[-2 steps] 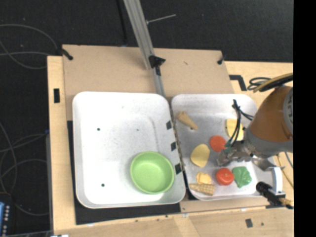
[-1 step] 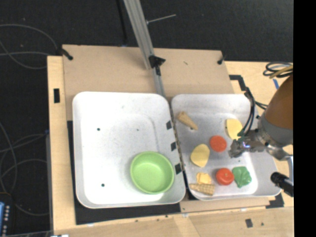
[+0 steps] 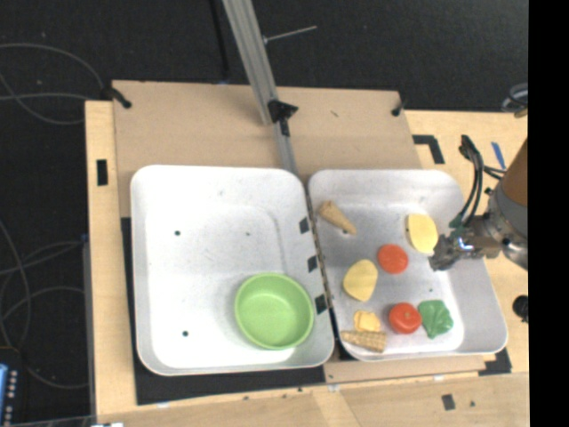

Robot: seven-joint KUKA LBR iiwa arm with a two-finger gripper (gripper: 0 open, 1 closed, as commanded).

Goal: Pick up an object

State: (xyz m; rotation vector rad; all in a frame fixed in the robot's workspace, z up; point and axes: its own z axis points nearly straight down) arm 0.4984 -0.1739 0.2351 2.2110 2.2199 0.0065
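While the arm reaches in over the right-hand shallow white plastic bin [image 3: 462, 192], nothing looks lifted yet, so the step in hand is judged to be choosing and closing on one item. Nearest the camera's edge of that bin lie a tan ridged waffle-like piece [image 3: 366, 340], a small yellow block [image 3: 365, 320], a red round tomato-like toy [image 3: 404, 318] and a green leafy toy [image 3: 435, 318]. Further back sit a yellow rounded slice [image 3: 360, 279], an orange-red ball [image 3: 392, 258], a pale yellow oval piece [image 3: 422, 233] and, farthest, a tan cone-shaped piece [image 3: 337, 217]. The left white bin [image 3: 156, 194] holds a lime green plastic bowl [image 3: 274, 310]. To do this well, the descent should centre on one piece standing apart from its neighbours; the pale yellow oval piece is closest. The dark pincer [image 3: 444, 256] hangs just beside that oval, at its right; whether it is spread or closed cannot be told, and no item shows inside it.
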